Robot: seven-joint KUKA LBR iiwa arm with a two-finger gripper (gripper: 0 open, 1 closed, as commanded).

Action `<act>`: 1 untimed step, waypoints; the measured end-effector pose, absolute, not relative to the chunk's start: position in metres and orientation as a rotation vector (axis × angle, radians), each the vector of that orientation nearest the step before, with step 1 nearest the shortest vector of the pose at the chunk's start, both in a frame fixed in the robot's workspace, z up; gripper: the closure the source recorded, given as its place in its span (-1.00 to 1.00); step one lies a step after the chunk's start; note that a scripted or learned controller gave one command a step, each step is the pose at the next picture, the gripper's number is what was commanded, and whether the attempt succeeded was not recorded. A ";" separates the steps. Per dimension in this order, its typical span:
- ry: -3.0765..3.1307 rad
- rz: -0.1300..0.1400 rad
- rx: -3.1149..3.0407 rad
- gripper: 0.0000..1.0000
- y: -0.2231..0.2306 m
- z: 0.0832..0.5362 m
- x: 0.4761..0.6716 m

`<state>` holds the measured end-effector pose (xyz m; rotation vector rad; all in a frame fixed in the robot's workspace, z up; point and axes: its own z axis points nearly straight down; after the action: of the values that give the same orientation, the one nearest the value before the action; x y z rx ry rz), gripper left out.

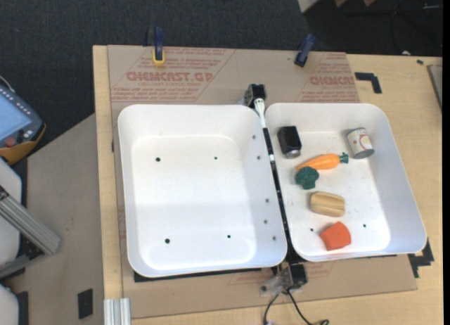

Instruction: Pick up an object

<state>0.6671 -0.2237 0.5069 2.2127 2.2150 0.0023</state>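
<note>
camera view: carrot, orange block lie in right bin.

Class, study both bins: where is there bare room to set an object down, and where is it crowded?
The left bin offers bare floor wall to wall. In the right bin, the strip along the right wall, below the can, is free. The crowded part runs from the black block past the carrot, green piece and wooden block to the red piece.
</note>
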 end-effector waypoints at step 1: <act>2.217 -0.003 2.230 1.00 -0.226 0.471 0.545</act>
<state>0.5454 -0.2256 0.4714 2.2295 2.2175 -0.0029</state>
